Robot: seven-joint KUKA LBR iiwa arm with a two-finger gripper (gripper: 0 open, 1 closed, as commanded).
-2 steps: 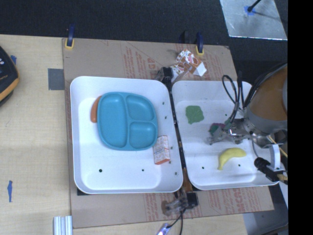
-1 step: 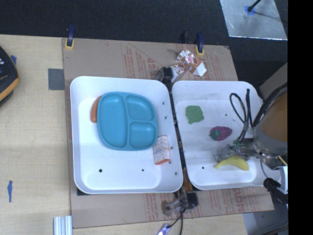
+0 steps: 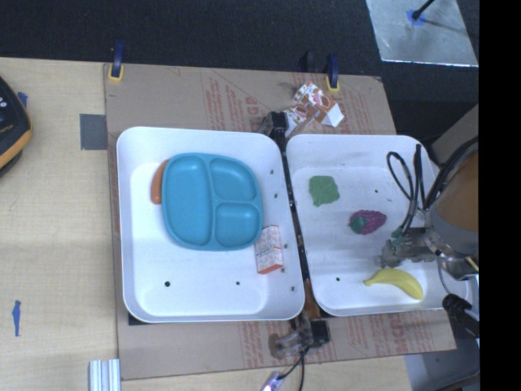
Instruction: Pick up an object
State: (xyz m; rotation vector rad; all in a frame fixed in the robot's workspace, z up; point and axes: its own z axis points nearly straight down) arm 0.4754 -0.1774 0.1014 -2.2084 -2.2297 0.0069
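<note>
Two shallow white bins are sitting side by side on a cardboard sheet (image 3: 212, 96) across the middle of the frame. The left bin (image 3: 138, 292) is holding a blue divided plate (image 3: 212, 201) in its upper half, with an orange object (image 3: 155, 185) peeking out from under the plate's left edge, and a small printed packet (image 3: 269, 249) is lying just right of the plate's lower right corner, near the bin's right wall. The right bin (image 3: 342, 149) is holding a green flat piece (image 3: 323, 190) toward its upper left, a purple grape-like cluster (image 3: 367, 221) near its centre, and a yellow banana (image 3: 397, 283) lying along its lower right. The arm is reaching in from the right edge of the frame, and the gripper (image 3: 394, 253) is hanging low in the right bin's lower right part, just above the banana and right of the purple cluster; whether it is touching the banana is unclear. Black cables (image 3: 407, 177) are looping above it. A crumpled red and white wrapper (image 3: 313, 104) is lying on the cardboard above the seam between the bins, in the upper middle of the frame.
</note>
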